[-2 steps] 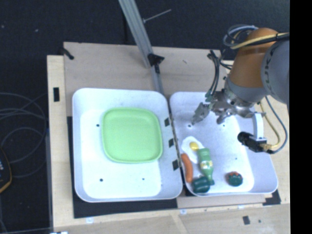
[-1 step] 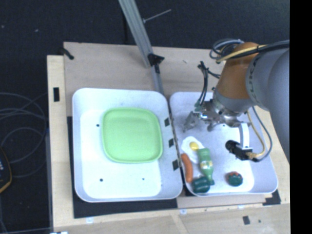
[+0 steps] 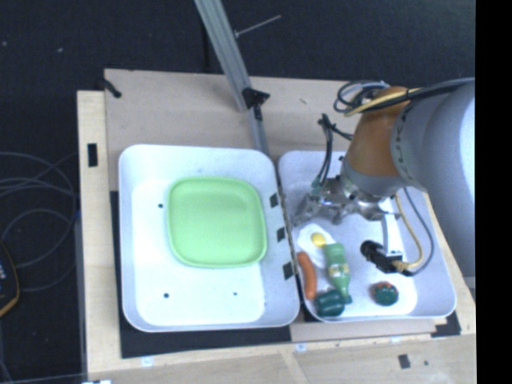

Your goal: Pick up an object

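Landmark: green plate (image 3: 216,221), left bin (image 3: 144,294).
Claw (image 3: 314,206): right of green plate, above the right bin (image 3: 436,294); open or closed cannot be determined.
Objects: fried egg (image 3: 318,239), carrot (image 3: 307,274), green bottle (image 3: 337,267), all right of green plate, below claw.
Progress: judged nothing lifted; grasp and lift remain.

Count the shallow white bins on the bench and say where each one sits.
2. One shallow white bin lies on the left, holding a square pale-green plastic plate. The other shallow white bin lies on the right beneath the arm, holding small toy items.
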Robot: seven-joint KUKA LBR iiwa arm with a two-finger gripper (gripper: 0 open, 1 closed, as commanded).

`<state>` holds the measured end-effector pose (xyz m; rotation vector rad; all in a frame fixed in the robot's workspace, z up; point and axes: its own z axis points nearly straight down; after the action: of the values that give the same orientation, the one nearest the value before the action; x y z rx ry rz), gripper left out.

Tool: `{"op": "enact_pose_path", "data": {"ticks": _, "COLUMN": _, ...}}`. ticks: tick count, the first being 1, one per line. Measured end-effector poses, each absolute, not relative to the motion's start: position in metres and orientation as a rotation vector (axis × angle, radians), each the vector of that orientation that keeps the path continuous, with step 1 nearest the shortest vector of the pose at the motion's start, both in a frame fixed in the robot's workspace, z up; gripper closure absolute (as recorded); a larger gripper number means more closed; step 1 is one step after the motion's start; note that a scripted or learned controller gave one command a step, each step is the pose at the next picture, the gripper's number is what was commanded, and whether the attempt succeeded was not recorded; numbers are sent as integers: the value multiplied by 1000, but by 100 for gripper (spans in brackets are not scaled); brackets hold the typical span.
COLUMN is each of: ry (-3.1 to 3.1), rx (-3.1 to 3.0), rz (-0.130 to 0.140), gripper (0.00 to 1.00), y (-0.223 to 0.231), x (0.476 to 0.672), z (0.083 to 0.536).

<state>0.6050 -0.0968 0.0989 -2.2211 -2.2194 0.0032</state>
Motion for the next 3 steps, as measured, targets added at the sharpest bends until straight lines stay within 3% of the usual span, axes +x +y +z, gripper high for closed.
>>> {"op": "enact_pose_path", "data": {"ticks": 1, "ry": -2220, "rx": -2224, "rz": -2, "gripper": 100, "y": -97, "x": 606, "z": 111}}
{"op": "enact_pose_path", "data": {"ticks": 3, "ry": -2225, "rx": -2225, "rz": -7, "gripper": 100, "y": -92, "x": 606, "z": 234}}
